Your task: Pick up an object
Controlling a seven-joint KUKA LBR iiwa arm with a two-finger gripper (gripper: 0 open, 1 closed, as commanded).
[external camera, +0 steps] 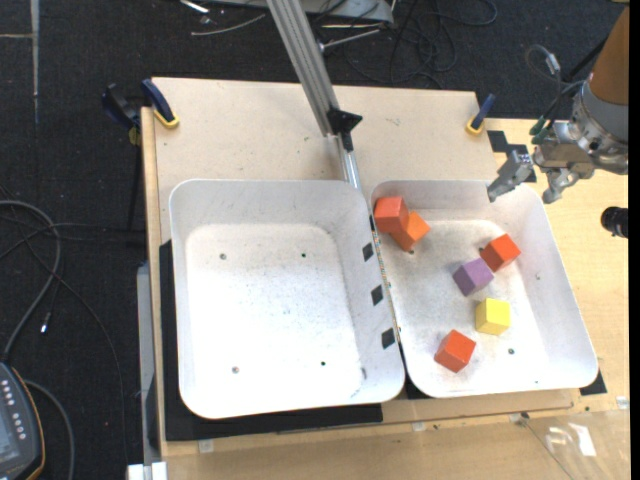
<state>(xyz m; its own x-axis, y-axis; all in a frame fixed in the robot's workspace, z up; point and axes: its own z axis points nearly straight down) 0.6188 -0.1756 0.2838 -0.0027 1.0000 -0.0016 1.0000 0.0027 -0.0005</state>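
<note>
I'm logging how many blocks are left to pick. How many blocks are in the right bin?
6, all in the right bin: red block, orange block, red-orange block, purple block, yellow block, red-orange near-edge block.

1. The two bins look like smooth white plastic, speckled with dark scuffs.
2. The bench under the bins looks like pale, matt board.
3. The blocks in the right bin, such as the yellow block, have a matt painted look.
4. The pole rising behind the bins looks like ribbed, dull-shining metal.
</note>
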